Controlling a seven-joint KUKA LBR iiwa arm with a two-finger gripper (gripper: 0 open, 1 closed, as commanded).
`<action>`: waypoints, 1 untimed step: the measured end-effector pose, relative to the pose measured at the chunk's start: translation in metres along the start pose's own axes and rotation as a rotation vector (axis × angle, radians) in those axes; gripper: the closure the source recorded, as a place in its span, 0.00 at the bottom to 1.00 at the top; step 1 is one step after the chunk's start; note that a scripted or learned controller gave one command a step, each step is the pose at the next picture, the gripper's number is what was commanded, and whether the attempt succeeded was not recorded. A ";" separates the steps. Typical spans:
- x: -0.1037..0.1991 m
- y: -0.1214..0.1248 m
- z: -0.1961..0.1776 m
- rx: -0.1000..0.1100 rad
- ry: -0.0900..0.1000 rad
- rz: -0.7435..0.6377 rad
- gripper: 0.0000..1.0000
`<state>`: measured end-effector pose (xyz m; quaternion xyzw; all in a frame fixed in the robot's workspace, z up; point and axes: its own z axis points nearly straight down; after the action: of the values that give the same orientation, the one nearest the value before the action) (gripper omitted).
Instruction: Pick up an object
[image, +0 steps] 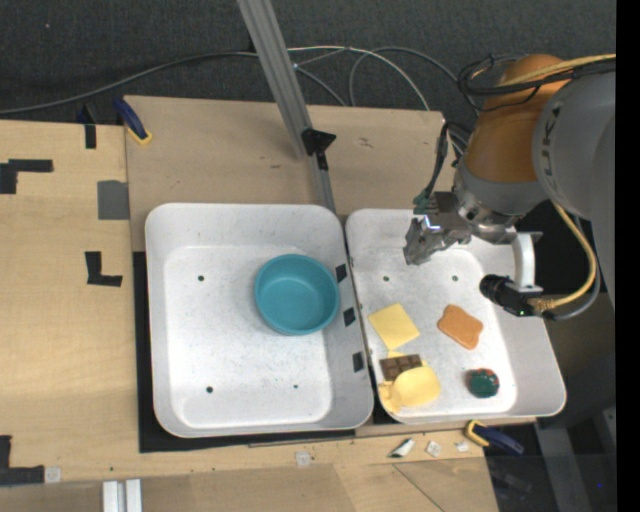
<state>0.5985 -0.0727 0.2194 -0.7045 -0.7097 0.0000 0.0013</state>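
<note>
Hovered over right bin at its far end, gripper (grip state impossible to tell) apparently pre-grasp. Nearer lay yellow square, orange piece. Called for descent onto one

I hang over the upper part of the right bin, bare white floor beneath me. Lower in the frame the way crowds: yellow square, orange piece, brown block touching a yellow lump, green ball. Lanes run between them. In the left bin, the blue bowl blocks the centre-right; open floor all round it.
</note>
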 end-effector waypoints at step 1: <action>0.052 -0.008 0.009 0.001 -0.001 0.001 1.00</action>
<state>0.5898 -0.0206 0.2104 -0.7048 -0.7094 0.0008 0.0014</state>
